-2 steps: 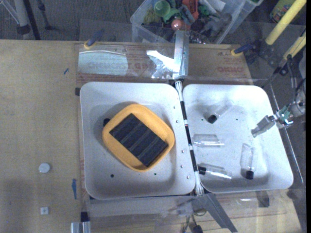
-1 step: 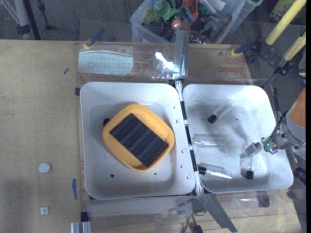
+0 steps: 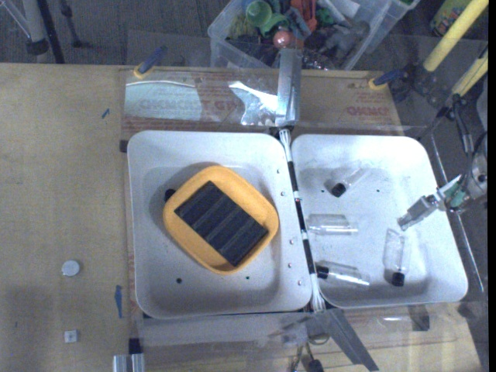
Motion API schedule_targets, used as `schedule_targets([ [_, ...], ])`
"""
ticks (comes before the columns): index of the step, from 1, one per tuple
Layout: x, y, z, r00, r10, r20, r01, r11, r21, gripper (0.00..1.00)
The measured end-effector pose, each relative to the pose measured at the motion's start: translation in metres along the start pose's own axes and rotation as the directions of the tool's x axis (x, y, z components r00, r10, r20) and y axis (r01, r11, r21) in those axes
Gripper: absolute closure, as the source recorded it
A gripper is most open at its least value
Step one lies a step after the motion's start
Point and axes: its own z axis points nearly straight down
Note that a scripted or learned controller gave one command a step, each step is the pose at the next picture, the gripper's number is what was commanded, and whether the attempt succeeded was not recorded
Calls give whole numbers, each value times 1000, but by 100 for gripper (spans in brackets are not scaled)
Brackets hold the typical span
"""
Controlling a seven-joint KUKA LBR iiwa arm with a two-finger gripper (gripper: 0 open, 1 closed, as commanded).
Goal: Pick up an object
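From my seat I see the table carrying two shallow white bins side by side. The left bin holds a yellow tray-like object with a dark ribbed panel on top, lying tilted near the bin's middle, and a small dark thing peeks out at its upper left edge. The right bin holds several small clear tubes with dark caps: one tube lies near the upper middle with its cap toward the lower left, another tube lies close to the divider between the bins, a third tube lies near the bin's lower left, and a fourth tube lies toward the lower right, its dark cap at the bottom end. The gripper reaches in from the right over the right bin's right side, above and slightly to the right of that fourth tube. It shows as a pale, slim shape pointing down and left; I cannot tell how far its fingers are spread, and I see nothing between them. Behind the bins, a clear tub of colourful toys sits past the table's far edge, and a sheet of cardboard with crumpled clear plastic lies just behind the left bin. A small round disc rests on the table well left of the bins.
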Motion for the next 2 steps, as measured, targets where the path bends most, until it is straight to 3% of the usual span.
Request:
schedule_targets([
  [1,15,4,87,993,-122,-2,122,993,1,0],
  [2,-1,38,-7,989,-149,0,149,989,0,0],
])
